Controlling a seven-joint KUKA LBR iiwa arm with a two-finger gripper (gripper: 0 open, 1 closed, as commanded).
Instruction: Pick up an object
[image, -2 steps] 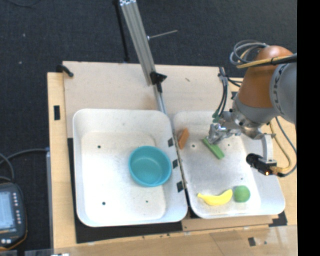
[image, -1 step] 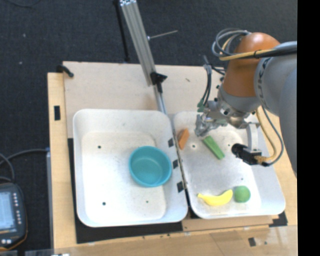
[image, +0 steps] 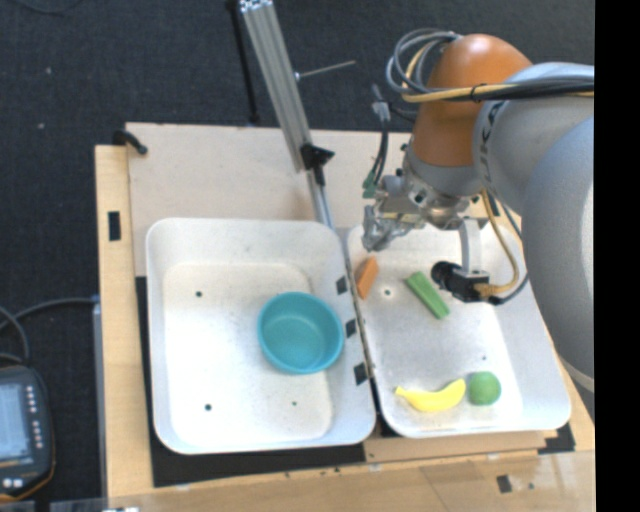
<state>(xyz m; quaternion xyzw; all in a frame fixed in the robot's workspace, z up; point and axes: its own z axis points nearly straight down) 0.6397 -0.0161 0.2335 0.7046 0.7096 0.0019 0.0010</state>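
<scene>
While hanging over the right bin's (image: 520, 400) far left corner, gripper (image: 378, 236) just above an orange carrot-like piece (image: 366, 276) lying against the divider; whether apart or together, cannot tell. Further right in that bin, a green block (image: 428, 296); near the front, a yellow banana (image: 432, 397) beside a green lime (image: 484, 388). In the left bin (image: 190, 250), a teal bowl (image: 300, 333).

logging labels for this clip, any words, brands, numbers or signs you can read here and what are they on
None can be read.
The handheld screen device at the left edge has a lit display, but its content is too small and blurred to read.
No lettering is visible on the teal bowl, the banana or the white bins.
</scene>
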